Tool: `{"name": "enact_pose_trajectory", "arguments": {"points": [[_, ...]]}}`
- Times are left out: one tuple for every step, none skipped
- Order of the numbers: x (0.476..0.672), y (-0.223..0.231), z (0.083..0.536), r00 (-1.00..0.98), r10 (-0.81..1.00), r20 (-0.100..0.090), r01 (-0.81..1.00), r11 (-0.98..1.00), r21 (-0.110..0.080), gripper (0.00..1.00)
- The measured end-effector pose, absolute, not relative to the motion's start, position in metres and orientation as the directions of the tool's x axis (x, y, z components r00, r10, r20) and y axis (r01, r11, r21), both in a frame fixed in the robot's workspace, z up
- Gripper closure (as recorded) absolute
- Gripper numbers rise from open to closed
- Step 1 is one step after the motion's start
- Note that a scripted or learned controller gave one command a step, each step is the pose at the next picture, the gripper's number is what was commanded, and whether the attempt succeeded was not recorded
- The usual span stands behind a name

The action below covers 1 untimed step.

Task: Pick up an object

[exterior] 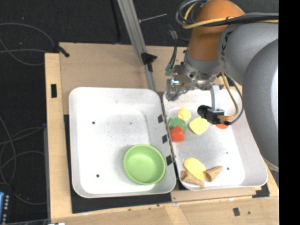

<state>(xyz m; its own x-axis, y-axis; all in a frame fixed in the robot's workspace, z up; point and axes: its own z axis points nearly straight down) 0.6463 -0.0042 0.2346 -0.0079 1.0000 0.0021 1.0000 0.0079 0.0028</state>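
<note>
two shallow white bins sit side by side on the desk (108,64). the left bin (93,121) holds one round, smooth green bowl (144,164). the right bin (234,158) holds three yellow pieces, one green, one red and two tan cone shapes. the gripper (174,92) hangs over its far corner; whether its jaws are clenched, i cannot tell.

the bench (98,67) is sitting there with a plain tan, cardboard-looking top, a few small black tabs stuck along its edges. it's taking up most of the shot, and a dark floor (28,13) is showing around it at the top and left. thin cables (18,36) are looping across that floor. a grey metal pole (133,32) is slanting down from the top toward the middle of the bench. light is falling evenly, no hard shadows.
</note>
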Motion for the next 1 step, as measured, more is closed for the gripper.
{"name": "enact_pose_trajectory", "arguments": {"points": [[0.6554,0.0486,0.2474,-0.009,1.000,0.003,1.000,0.009,0.002,1.00]]}}
